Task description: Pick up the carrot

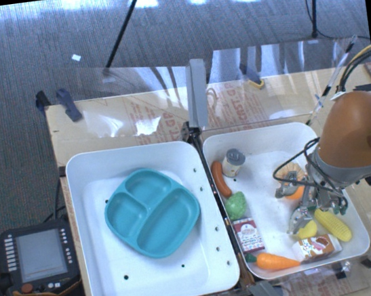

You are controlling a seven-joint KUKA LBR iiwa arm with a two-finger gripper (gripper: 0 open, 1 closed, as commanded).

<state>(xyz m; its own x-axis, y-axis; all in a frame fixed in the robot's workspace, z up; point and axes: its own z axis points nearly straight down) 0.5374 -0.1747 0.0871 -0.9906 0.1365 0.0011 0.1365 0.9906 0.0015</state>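
Since the carrot (277, 259) lies at the right bin's (286, 130) front edge, well apart from the gripper (303, 217) (fingers spread, pinching nothing), the arm should probably shift frontward and close across its thick middle.

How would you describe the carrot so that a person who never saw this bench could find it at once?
Look in the right white bin, at its near edge. The carrot lies there on its side, just below the small red box and left of a snack packet. It is orange and tapers to a point, unlike the blunt sausage by the far left wall.
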